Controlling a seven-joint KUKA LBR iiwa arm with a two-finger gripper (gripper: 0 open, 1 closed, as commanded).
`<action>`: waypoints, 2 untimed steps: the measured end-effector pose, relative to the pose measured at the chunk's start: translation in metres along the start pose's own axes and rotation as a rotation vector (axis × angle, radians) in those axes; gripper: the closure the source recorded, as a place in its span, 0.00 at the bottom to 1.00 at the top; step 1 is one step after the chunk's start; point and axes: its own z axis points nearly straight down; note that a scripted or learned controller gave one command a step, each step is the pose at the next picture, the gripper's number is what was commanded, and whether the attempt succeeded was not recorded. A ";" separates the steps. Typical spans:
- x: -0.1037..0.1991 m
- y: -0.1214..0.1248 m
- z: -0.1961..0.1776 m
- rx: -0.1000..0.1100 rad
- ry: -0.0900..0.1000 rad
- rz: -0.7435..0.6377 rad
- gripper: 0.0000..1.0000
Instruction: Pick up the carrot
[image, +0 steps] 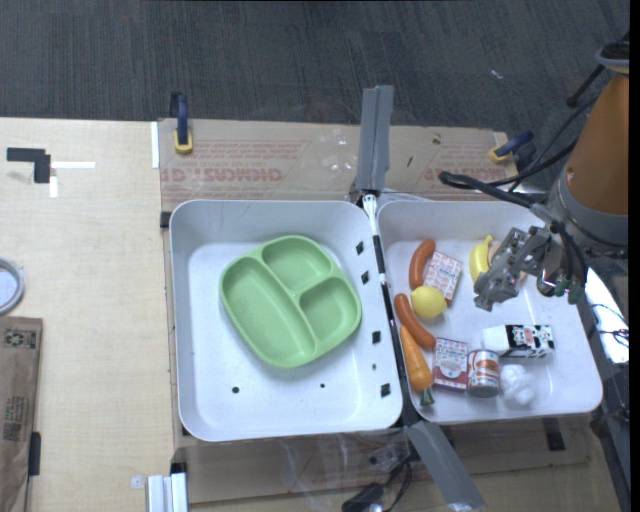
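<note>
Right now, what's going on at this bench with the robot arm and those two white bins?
A robot arm reaches in from the right, its gripper hovering over the right bin, near a banana. The job is to pick up the carrot, which lies untouched by the bin's left wall, below a lemon and two sausages. Small packets and a can sit nearby. The left bin holds a green divided plate.

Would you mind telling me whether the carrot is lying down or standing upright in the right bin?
Lying down. The carrot rests flat along the right bin's left wall, green end toward the bin's front edge.
</note>
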 end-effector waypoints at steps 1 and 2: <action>-0.002 0.000 -0.009 0.000 -0.002 0.000 1.00; -0.025 -0.079 -0.052 -0.001 -0.004 -0.450 1.00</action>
